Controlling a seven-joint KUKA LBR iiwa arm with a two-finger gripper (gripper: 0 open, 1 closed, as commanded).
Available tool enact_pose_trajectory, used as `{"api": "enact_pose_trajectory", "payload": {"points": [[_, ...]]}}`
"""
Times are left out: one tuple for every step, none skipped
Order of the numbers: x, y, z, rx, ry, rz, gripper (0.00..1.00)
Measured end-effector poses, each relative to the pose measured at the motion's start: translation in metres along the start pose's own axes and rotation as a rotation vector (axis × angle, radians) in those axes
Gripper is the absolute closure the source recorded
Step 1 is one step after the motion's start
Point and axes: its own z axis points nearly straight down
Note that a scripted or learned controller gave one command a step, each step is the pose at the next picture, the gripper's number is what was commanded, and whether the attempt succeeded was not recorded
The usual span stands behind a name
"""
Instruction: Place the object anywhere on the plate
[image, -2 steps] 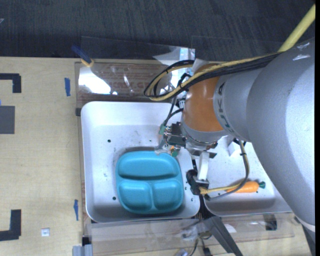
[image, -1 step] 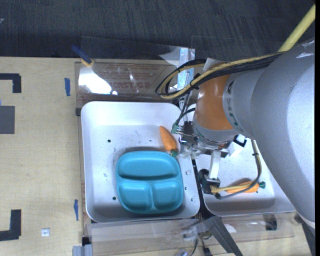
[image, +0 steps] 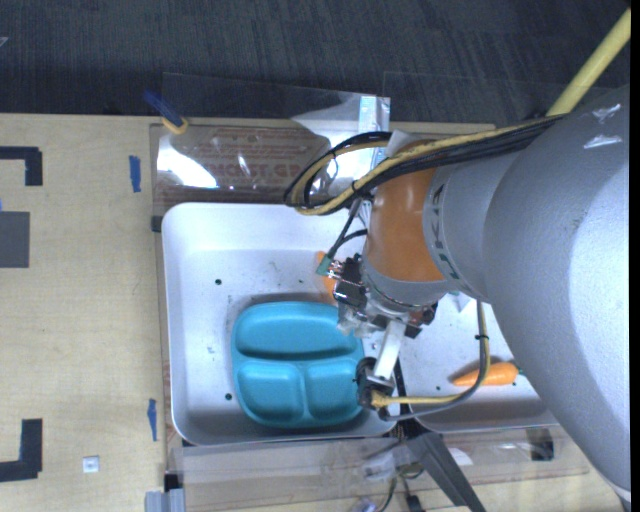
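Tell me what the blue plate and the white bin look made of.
Blue plate: probably moulded plastic, matte to satin; rounded compartments, uniform colour, soft highlights. White bin: likely plastic, possibly coated metal; smooth, slightly glossy, with rounded corners.

Pale wooden bench (image: 80, 310), black corner marks (image: 28, 162), blue tape strips (image: 134, 172), dark grey floor (image: 250, 40) beyond

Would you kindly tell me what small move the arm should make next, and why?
Probably shift the pincer toward the view's right, over the orange carrot: it lies on the white bin's floor, off the teal divided plate, while the pincer hangs at the plate's right edge.
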Motion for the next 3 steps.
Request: {"api": "enact_pose_trajectory", "payload": {"points": [[0.074,-0.066,0.022,0.013,0.005,-0.289,1.0],[0.074,-0.065,0.022,0.011,0.006,-0.288,0.0],[0.016,-0.037,-0.108,0.006,0.007,-0.081,0.0]]}}
